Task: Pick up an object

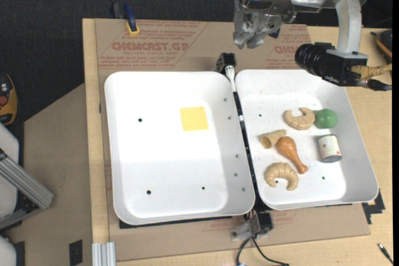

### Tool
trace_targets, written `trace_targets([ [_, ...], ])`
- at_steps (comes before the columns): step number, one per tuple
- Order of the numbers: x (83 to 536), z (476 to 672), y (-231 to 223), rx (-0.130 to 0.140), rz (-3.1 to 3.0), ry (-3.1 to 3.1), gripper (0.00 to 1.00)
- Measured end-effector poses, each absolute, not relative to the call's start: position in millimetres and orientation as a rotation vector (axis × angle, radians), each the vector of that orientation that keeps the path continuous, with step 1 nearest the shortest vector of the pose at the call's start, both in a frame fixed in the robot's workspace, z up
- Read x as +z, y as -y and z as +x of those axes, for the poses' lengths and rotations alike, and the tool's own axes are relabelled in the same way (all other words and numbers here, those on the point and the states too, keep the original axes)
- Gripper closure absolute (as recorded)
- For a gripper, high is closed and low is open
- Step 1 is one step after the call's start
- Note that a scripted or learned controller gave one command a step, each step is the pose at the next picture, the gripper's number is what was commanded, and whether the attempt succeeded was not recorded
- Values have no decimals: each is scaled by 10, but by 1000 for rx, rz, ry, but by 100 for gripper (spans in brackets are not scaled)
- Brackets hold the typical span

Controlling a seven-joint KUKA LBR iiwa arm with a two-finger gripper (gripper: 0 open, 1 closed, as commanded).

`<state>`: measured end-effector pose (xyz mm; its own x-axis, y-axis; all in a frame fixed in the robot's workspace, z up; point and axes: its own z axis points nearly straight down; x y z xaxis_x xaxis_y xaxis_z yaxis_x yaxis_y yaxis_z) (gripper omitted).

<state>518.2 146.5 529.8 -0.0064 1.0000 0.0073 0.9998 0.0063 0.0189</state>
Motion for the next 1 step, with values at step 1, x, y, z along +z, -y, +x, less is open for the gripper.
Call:
trace_targets([
  [1, 3734, 5274, -2003, -24, 2222, -2233, 100],
])
